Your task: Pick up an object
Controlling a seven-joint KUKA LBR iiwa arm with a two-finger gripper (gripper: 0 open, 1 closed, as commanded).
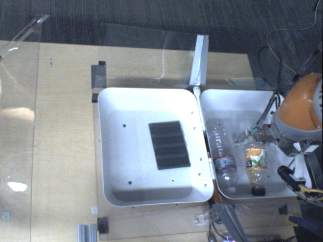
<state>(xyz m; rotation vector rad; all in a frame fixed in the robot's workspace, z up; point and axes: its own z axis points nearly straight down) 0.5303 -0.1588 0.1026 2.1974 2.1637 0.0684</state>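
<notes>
Your gripper [256, 135] sits low in the right bin [237, 102], just above a small bottle with an orange label [256, 168]; you cannot tell how it is set. A clear bottle [222, 158] lies just left. A dark ribbed block [169, 144] rests in the left bin [116, 135].

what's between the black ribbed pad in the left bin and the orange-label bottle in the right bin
In the camera view, a clear plastic bottle with a blue label lies between the black ribbed pad and the orange-label bottle.
</notes>
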